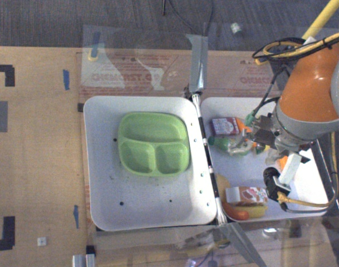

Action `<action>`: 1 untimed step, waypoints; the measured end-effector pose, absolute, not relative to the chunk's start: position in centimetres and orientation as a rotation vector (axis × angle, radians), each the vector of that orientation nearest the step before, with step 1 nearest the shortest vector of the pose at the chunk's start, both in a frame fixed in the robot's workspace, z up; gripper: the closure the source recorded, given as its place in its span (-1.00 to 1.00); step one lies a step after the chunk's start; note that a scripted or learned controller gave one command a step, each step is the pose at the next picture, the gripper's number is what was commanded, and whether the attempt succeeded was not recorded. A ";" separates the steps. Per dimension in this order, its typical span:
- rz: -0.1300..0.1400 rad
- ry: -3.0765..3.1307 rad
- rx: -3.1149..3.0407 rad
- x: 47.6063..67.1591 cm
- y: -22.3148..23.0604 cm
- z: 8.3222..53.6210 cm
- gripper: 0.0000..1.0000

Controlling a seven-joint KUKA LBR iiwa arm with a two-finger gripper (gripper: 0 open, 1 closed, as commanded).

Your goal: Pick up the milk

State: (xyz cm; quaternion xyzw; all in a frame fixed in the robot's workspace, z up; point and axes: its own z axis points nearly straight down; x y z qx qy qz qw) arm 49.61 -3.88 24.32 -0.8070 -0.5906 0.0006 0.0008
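A small carton (247,194) with a grey end and a red-and-white label lies on its side near the front of the right bin (252,171); it looks like the milk. My gripper (259,134) is a dark block below the grey wrist, hanging over the middle of that bin. It is behind the carton and apart from it, close to a green packet (230,145) and a purple box (225,127). The arm's orange band (311,88) hides the bin's right part.
A yellow banana-like piece (252,209) and a red item (239,214) lie against the carton's front. An orange object (244,124) sits by the purple box. A black cable loop (272,183) hangs right of the carton. The left bin (102,193) holds a green divided plate (153,143).
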 end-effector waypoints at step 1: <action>0.001 -1.820 -2.559 47.9 -20.8 17.8 -1.00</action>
